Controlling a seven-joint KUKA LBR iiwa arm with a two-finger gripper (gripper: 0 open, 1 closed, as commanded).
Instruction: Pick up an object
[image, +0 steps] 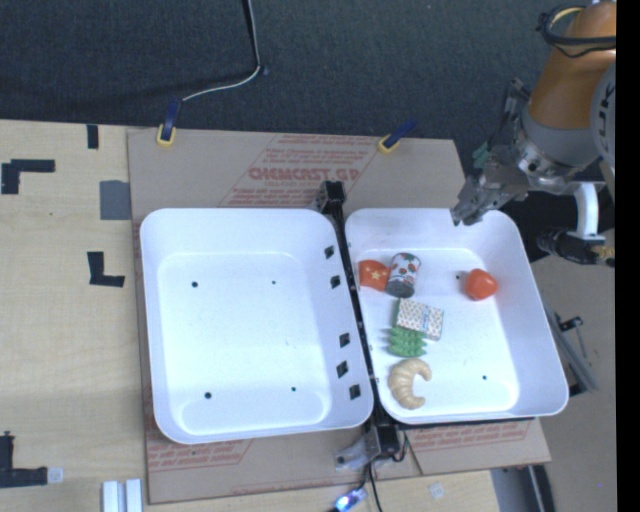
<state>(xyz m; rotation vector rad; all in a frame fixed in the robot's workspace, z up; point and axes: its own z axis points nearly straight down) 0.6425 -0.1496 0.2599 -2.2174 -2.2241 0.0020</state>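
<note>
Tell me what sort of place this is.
Probably a robotics lab set up for grasping trials: two white bins clipped side by side on cardboard, small toy foods like a croissant, and a robot arm reaching in.

Bins: two white bins, the right bin (520, 300) directly below the gripper (466, 212), the left bin (240, 240) well off to its left.

Loose items, six in all, every one in the right bin, below and left of the gripper:
- red tomato (480, 285), one
- red-orange piece (373, 274), one
- small can (403, 274), one
- patterned packet (419, 318), one
- green item (405, 343), one
- croissant (409, 383), one
</note>
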